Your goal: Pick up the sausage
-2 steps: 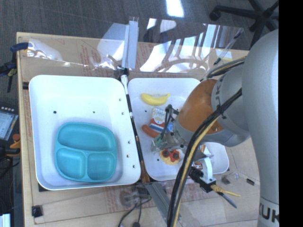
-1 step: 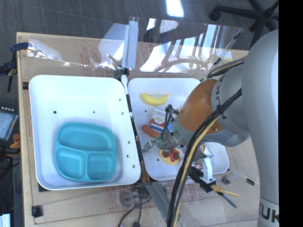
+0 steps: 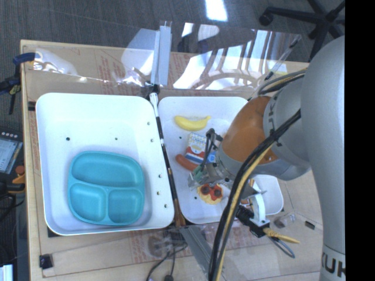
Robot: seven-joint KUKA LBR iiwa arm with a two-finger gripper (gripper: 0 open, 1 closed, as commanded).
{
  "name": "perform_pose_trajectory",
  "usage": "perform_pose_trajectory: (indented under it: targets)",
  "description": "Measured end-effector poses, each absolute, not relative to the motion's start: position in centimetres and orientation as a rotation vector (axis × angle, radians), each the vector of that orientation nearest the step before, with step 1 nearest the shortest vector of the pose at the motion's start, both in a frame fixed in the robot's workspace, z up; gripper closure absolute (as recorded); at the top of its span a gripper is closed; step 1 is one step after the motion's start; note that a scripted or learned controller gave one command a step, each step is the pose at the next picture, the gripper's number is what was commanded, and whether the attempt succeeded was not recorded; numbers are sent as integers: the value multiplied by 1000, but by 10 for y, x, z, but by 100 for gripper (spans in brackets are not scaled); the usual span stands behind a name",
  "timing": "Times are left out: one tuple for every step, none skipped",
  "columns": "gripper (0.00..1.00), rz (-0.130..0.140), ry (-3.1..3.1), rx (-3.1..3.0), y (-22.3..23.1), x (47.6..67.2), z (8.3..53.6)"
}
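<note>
Two bins | sausage (image 3: 188, 162) lies in right bin (image 3: 176, 113), at 9 o'clock of gripper (image 3: 204, 170), just beside it | long axis runs from 10 to 4 o'clock | jaw state cannot be told, nothing seen held | banana (image 3: 192, 122) at 12 o'clock, blue tray (image 3: 106, 187) in left bin (image 3: 88, 107)

Bulky rounded grey metal arm (image 3: 328, 98); glossy orange band (image 3: 249, 136) above wrist; black and yellow cables (image 3: 234, 209) bundled alongside; partial black lettering on lower link; dark gripper (image 3: 205, 168).
</note>
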State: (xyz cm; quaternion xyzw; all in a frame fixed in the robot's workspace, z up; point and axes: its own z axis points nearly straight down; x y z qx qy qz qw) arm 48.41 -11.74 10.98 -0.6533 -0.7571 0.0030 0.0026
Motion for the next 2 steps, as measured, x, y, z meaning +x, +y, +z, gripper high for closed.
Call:
perform_pose_trajectory:
  targets:
    - [0,10,-2375,-2049,-117,484,110]
    - [0,3,-2386,-2067,-114,479,95]
